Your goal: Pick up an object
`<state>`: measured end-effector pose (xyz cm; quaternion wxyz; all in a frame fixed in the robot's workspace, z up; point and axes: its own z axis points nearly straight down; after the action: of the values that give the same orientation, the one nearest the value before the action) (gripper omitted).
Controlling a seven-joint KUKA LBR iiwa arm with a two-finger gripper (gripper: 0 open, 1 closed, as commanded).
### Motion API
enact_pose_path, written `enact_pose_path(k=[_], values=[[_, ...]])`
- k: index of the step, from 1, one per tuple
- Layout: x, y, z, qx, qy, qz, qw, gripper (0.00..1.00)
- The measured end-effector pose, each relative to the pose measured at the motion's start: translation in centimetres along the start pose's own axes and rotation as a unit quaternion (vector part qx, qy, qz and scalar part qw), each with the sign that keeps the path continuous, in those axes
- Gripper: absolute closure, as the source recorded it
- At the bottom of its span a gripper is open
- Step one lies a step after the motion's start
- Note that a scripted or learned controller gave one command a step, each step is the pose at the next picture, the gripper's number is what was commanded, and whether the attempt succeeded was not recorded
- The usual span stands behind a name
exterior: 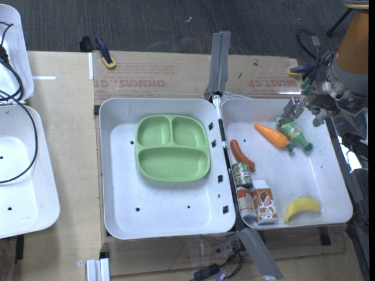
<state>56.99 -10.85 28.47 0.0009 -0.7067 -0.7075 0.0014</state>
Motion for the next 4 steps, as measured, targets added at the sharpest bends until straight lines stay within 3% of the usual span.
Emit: enact_pose_path(k=[1, 2, 3, 4], values=[[0.9, 2.0, 8.8, 0.000, 0.000, -0.003, 1.0000, 0.00], [0.4, 2.6, 0.3, -0.002, -0.001, -0.155, 0.9878, 0.00], [0.3, 2.6, -0.6, -0.002, -0.001, -0.154, 0.9880, 1.00], [0.3, 2.6, -0.6, -0.002, -0.001, -0.154, 0.9881, 0.00]])
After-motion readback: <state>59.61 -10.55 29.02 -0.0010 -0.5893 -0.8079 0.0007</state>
